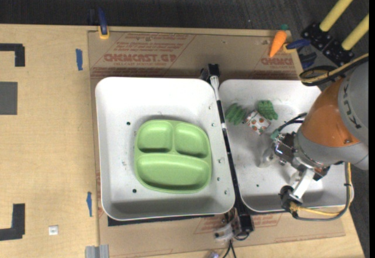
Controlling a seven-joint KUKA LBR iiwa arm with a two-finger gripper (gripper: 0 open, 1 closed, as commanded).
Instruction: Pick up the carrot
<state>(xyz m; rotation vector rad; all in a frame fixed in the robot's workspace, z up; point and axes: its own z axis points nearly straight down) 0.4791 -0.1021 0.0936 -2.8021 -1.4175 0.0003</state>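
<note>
Judging the small carrot (278, 41), lying on the bench (47, 151) just beyond the right bin (246, 82), light, stiff, slick, best pinched mid-body; gripper (268, 156) inside that bin, state impossible to tell.

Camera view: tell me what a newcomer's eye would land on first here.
The green divided tray in the middle of the left bin stands out most. Next comes the grey arm with its orange band, reaching from the right over the right bin, near some small green toys. The carrot lies outside both bins, on the board beyond the right bin's far edge.
</note>
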